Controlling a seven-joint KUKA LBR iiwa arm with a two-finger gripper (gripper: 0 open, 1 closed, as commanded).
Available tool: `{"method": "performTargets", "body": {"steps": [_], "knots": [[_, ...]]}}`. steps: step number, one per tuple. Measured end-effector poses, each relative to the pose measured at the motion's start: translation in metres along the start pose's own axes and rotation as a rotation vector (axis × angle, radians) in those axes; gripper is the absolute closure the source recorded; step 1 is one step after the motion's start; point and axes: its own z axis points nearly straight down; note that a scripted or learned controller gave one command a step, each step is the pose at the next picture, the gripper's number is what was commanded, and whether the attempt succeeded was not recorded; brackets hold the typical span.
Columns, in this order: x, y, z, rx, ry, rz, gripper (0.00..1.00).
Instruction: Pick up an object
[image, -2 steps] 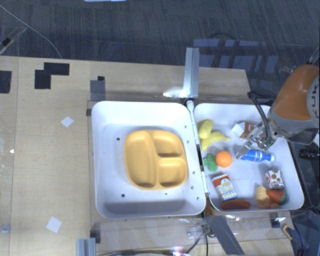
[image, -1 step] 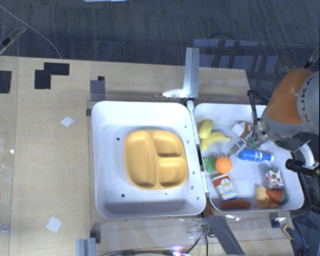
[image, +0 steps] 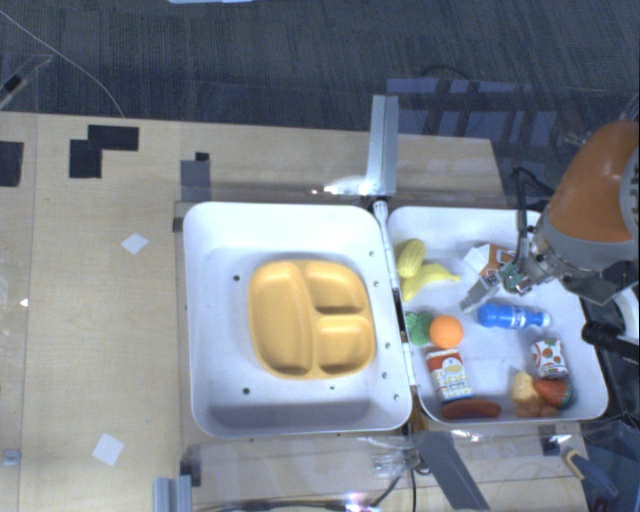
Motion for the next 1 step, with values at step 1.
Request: {"method": "performTargets", "body": {"steps": [1], "knots": [[-0.0714, 0.0496, 0.0538, -0.027, -0.029, -0.309, 0.00]]}}
